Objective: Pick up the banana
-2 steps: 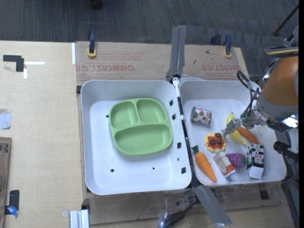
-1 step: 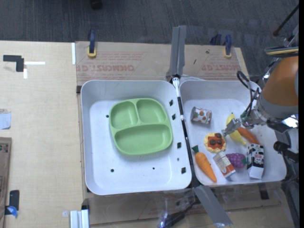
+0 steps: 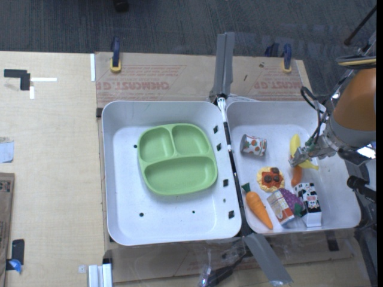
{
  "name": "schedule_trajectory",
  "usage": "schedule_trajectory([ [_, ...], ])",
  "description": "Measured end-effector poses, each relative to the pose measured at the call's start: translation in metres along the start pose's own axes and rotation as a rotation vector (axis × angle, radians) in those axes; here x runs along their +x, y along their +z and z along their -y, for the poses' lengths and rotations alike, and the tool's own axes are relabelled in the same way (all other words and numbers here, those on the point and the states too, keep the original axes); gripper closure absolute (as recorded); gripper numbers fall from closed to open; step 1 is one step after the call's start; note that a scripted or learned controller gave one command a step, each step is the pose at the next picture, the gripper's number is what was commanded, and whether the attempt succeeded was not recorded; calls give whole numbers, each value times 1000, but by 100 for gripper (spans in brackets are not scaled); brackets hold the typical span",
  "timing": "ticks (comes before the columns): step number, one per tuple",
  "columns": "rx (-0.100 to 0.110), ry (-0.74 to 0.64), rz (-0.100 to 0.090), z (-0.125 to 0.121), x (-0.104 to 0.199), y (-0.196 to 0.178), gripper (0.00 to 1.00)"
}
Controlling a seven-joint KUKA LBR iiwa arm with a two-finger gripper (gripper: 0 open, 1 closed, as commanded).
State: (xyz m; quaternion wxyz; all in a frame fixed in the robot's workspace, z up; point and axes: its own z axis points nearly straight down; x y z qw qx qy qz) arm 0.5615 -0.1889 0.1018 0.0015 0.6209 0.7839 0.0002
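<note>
Where the shallow white plastic right bin (image 3: 353, 223) lies, the smooth yellow curved banana (image 3: 295, 146) runs roughly top-to-bottom; the metal gripper (image 3: 301, 156) covers its lower end, its opening impossible to tell.

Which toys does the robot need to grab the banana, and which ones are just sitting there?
Needed for the job:
banana, in the right bin
gripper, right down at the banana

Just sitting there:
green plate, in the left bin
carrot
small can
sunflower toy
milk carton
snack packet
</note>
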Motion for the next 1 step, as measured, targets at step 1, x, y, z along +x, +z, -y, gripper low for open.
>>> schedule_trajectory([
  [1,3,38,-1,-37,37,-109,100],
])
